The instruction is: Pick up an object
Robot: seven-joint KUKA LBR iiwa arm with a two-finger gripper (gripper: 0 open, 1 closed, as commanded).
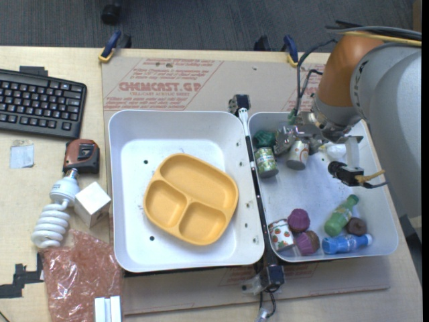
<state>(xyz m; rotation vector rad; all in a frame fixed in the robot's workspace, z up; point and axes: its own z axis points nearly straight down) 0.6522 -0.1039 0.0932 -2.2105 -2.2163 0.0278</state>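
Small green-labelled can (266, 161), seemingly upright

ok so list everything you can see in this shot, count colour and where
yellow three-compartment plastic tray: 1, yellow, left bin
small green-labelled can: 1, green, right bin, top left
green plastic bottle: 1, green, right bin
blue plastic bottle: 1, blue, right bin, bottom
black computer keyboard: 1, black, bench far left
white spiral light bulb: 1, white, left of the bins
white bins: 2, white, side by side
hand: 1, metal, over right bin's top
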